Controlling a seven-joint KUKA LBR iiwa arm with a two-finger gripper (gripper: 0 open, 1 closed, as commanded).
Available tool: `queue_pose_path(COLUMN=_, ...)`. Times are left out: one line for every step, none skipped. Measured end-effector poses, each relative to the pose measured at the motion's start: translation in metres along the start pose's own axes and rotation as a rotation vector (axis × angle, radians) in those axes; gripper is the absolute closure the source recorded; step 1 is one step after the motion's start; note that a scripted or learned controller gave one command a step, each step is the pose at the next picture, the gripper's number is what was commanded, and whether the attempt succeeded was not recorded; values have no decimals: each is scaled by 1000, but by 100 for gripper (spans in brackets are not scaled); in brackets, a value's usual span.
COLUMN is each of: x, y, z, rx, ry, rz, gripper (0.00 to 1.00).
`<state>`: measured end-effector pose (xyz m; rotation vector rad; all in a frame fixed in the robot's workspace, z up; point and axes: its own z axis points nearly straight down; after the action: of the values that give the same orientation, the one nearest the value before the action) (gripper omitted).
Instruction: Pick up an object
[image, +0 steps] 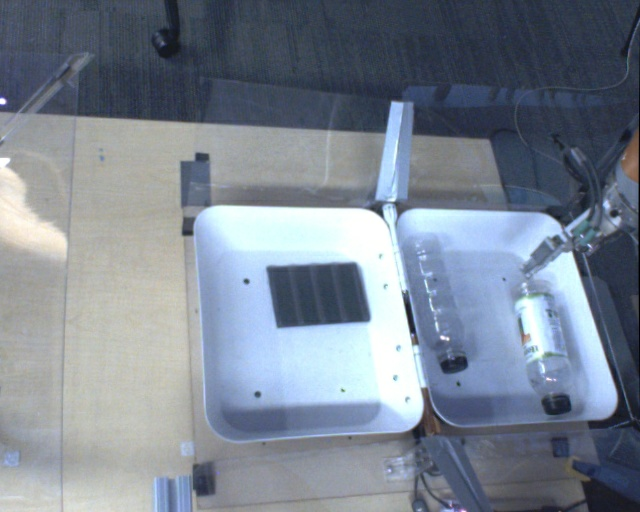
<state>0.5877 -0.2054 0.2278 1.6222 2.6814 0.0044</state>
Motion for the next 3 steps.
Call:
queue_pose_path(x=0, y=3, z=-13, rx=-7, ry=-6, rz=-2, gripper=100)
queue_pose_path(x=0, y=3, z=-13, rx=-7, ry=-6, rz=-2, gripper=0)
queue_pose_path(x=-1, y=10, z=132, rx=-1, ry=-1, rz=-84, gripper=0)
